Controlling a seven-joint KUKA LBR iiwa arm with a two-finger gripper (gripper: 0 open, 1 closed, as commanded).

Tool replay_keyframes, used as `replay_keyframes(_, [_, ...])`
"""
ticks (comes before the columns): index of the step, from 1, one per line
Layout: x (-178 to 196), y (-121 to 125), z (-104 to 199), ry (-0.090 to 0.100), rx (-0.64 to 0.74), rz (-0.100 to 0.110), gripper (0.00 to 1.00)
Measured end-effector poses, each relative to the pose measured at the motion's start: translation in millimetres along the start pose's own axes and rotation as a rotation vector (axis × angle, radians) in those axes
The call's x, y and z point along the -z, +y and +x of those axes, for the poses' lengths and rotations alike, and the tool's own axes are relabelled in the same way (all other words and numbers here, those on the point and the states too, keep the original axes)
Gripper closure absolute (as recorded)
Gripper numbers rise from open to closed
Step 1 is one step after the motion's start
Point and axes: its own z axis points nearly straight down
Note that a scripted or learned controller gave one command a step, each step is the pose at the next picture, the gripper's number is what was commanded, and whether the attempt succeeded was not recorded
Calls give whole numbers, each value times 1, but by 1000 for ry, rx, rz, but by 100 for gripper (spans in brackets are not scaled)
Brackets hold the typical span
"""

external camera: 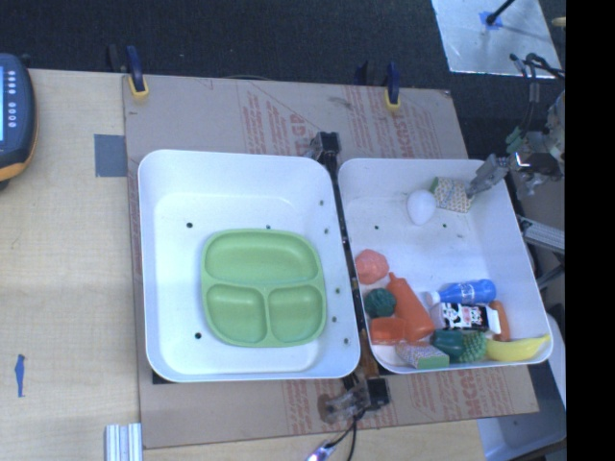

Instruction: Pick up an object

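I see the gripper at two o'clock of the right bin, beside the speckled block; its state I cannot tell. Toys crowd toward six o'clock, probably slid there.

my gripper sits at the upper right, reaching in from the right edge. fingers point down-left, grey and slim, tips low over the top right corner of the right-hand bin. nothing visible between the fingers. too small and blurred to read the gap between them. wrist and the hardware behind it trail off to the right, partly cut by the frame; cables and brackets cluster there. rest of my arm is out of frame, so no read on elbow pose or the orange band
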Motion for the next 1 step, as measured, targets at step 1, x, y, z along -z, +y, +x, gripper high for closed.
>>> replay_keyframes(1, [3,-31,85,8,9,14,0])
